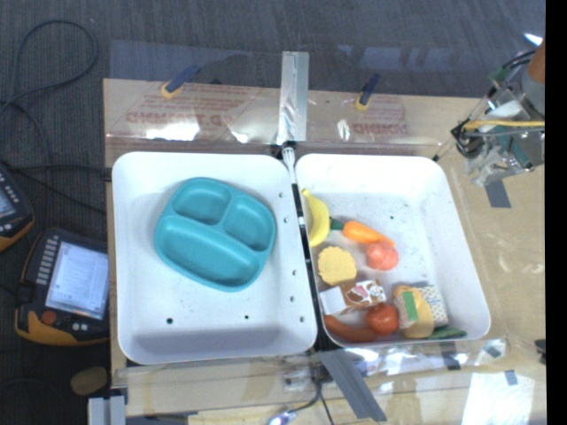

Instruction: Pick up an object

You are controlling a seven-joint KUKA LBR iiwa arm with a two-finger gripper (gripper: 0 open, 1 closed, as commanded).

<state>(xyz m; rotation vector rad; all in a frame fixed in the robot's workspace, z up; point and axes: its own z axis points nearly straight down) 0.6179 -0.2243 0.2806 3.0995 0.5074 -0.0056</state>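
**Arm waits outside the bins, nothing picked yet**

The gripper [498, 162] hangs at about two o'clock, outside the right bin [443, 202]; how it is set I cannot tell. The toy food lies crowded at five o'clock in that bin: banana [315, 216], carrot [361, 231], peach-coloured fruit [382, 255], tomato [383, 318]. I think the fruit beside the carrot is the best target, because it has free space on its right. The teal divided plate [215, 231] sits in the left bin [142, 317].

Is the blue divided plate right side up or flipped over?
Right side up: the blue divided plate in the left bin shows its three hollow compartments facing the camera.
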